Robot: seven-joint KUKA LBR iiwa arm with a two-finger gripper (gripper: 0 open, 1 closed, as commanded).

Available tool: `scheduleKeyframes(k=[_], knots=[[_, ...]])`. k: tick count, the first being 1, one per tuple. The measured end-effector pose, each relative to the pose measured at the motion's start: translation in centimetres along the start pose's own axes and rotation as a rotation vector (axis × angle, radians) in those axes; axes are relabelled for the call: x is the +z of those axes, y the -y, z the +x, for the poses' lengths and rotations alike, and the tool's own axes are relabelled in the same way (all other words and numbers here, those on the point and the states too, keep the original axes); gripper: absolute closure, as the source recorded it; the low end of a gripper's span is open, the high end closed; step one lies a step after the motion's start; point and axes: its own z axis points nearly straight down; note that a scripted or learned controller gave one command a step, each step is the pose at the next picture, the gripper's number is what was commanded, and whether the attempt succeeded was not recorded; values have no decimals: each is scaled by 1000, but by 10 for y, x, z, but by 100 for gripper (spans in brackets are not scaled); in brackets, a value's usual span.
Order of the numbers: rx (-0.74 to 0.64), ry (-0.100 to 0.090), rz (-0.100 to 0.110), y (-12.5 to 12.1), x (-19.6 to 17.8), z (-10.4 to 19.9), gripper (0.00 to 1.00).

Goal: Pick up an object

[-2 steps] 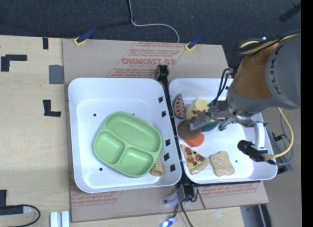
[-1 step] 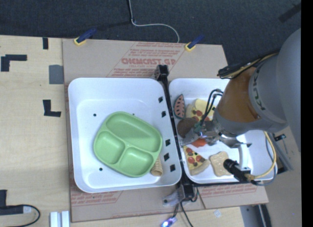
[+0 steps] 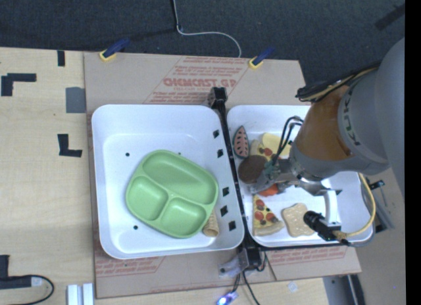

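In the right bin [image 3: 352,228], my gripper [image 3: 268,180] reaches down among toy food, with the grey arm and its orange band above it. Right at its tip lie a brown round piece [image 3: 250,167] and a small red piece [image 3: 267,190]. A watermelon slice [image 3: 240,141] and a yellow cheese-like piece [image 3: 268,144] lie further back. A pizza slice [image 3: 264,217] and a toast piece [image 3: 295,219] lie toward the front. The wrist hides the fingers.
The left bin [image 3: 112,133] holds a green divided plate [image 3: 172,193] and a small tan cone [image 3: 210,225] at its front right. A black divider [image 3: 225,159] joins the bins. A cable [image 3: 358,230] loops beside the wrist.
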Motion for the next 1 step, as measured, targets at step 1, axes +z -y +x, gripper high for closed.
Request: scheduleKeyframes(k=[1], knots=[[-9, -3, -10, -16, -95, 75, 100]])
